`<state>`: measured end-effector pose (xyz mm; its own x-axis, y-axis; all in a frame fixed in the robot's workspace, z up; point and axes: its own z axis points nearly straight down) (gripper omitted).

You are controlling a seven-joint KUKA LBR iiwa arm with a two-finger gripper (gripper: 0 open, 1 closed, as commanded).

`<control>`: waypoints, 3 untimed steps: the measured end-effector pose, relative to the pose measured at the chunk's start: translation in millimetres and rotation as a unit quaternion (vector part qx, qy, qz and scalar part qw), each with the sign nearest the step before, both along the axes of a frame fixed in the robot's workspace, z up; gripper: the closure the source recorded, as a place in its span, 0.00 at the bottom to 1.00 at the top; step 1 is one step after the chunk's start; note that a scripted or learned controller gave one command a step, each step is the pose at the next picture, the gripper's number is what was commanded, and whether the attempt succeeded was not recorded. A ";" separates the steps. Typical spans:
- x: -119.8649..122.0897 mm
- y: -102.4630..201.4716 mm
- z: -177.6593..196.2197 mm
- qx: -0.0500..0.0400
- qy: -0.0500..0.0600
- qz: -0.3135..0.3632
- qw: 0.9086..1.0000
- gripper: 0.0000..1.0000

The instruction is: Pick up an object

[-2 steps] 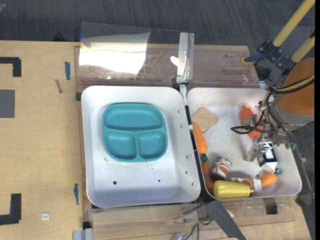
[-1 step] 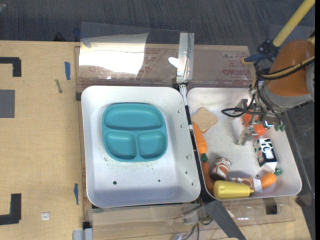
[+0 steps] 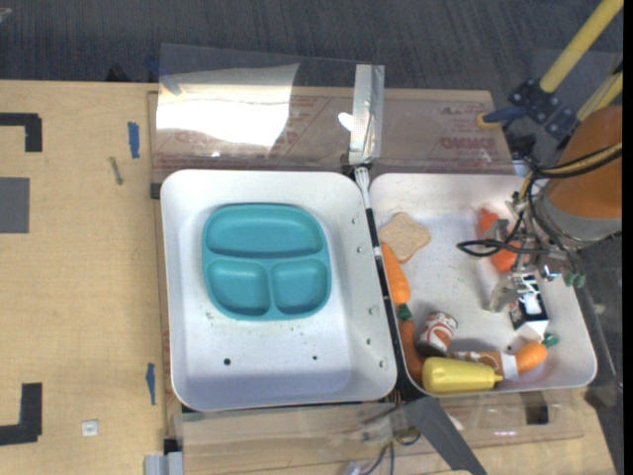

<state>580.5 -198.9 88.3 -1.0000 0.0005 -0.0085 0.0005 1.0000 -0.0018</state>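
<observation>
In the right shallow white bin (image 3: 574, 369), the two-finger gripper (image 3: 524, 290) hangs low over loose toy food, presumably to select one; its grip state cannot be told; a small orange carrot-shaped toy (image 3: 534, 355) lies just beside it, against the bin wall.

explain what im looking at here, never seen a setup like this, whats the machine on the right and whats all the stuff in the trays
This is one camera fixed above a workbench, looking down at a slant. The machine at the right is a robot arm, grey with an orange band, reaching in over the right bin. Its end effector hangs low over that bin; the view does not show anything clearly held in it. Two shallow white bins sit side by side. The left bin holds a teal divided plate. The right bin holds toy food: a slice of bread, a carrot along the left wall, a yellow bottle near the front, and a few small orange pieces.
</observation>
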 end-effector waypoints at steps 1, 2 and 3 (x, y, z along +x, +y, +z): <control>45.2 21.0 -0.6 0.001 -0.001 -0.029 1.000 0.00; -1.0 -14.9 -0.2 0.000 0.000 -0.061 0.998 0.00; -24.4 -21.2 -0.2 0.003 0.000 -0.088 0.996 0.00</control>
